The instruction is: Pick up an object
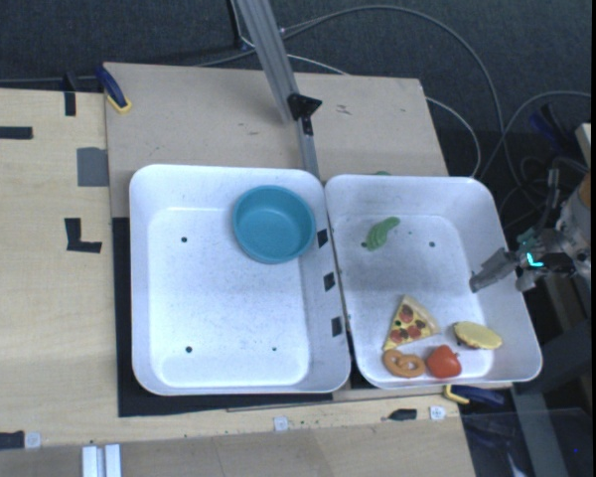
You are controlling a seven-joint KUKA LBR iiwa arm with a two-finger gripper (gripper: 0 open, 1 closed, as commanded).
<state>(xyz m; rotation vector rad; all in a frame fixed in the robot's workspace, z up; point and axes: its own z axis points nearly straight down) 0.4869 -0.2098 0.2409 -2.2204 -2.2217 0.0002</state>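
Tomato (443, 363), pizza slice (409, 322) and bun (477, 336) lie just near-left of gripper (492, 271) at right bin (477, 199) edge; finger state unclear.

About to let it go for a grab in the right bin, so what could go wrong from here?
1. The pizza slice, orange ring, tomato and yellow piece lie crowded near the right bin's front corner; a grab may nudge neighbours or hit the wall.
2. The gripper sits by that bin's right rim and could clip it descending.
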